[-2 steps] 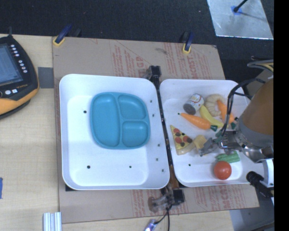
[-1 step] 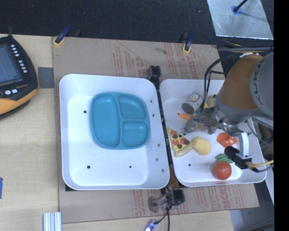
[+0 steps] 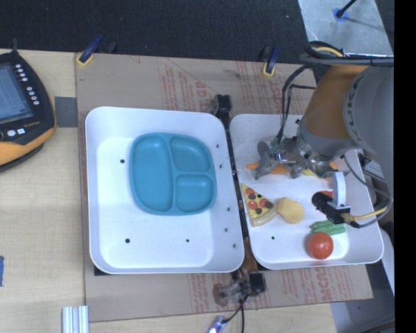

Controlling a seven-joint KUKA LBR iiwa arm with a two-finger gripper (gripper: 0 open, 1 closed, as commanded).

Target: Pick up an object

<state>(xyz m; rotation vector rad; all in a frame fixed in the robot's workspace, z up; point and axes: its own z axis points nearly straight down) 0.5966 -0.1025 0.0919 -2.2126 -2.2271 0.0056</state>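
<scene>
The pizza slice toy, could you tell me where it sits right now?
The pizza slice lies in the right bin, against its left wall, just left of the yellow toy.

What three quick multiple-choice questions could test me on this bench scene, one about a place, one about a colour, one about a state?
1. Where does the pizza slice lie?
A. in the right bin
B. on the blue tray
C. on the cardboard

2. What colour is the divided tray in the left bin?
A. red
B. blue
C. yellow

3. How does the tomato stand to the gripper?
A. clamped in it
B. lying apart from it
C. balanced on top of it

Answers: 1 A, it rests on the right bin floor near the dividing edge. 2 B, it is plainly light blue. 3 B, it sits at the bin's near corner, away from the gripper.
</scene>
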